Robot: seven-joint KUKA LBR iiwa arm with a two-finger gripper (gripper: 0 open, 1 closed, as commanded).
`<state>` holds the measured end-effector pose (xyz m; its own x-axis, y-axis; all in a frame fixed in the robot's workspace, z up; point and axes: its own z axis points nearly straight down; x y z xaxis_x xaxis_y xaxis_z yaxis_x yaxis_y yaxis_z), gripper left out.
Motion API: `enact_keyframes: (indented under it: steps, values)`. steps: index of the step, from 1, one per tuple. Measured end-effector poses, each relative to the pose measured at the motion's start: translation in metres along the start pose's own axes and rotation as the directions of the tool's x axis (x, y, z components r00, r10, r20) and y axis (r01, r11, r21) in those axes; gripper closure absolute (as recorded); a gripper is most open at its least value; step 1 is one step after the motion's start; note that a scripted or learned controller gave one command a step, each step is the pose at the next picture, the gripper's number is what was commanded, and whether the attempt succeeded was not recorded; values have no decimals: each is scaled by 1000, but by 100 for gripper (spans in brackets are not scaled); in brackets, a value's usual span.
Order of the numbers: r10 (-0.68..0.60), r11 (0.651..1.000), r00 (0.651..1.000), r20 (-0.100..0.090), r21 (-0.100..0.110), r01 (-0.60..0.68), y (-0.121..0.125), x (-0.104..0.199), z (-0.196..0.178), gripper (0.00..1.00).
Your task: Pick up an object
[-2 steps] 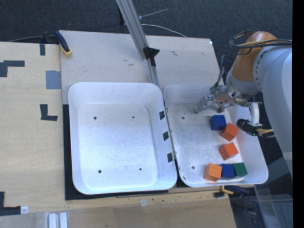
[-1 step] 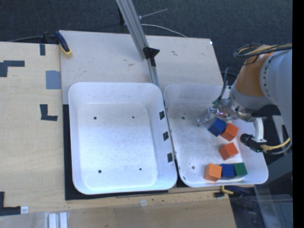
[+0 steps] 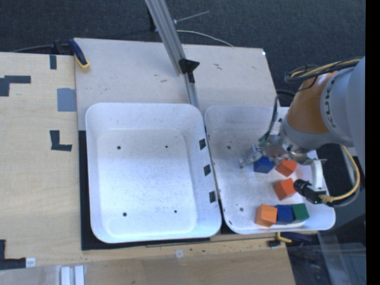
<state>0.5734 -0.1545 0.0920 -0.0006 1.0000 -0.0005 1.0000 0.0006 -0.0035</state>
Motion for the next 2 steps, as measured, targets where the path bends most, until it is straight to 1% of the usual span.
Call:
enact_keyframes:
  steps: [1,2]
  values:
    - [-1,1000,1000,-1,0,1,1,0,-9,100]
    - [-7,1000,1000,-2,-9,7,-2,80,-115,100]
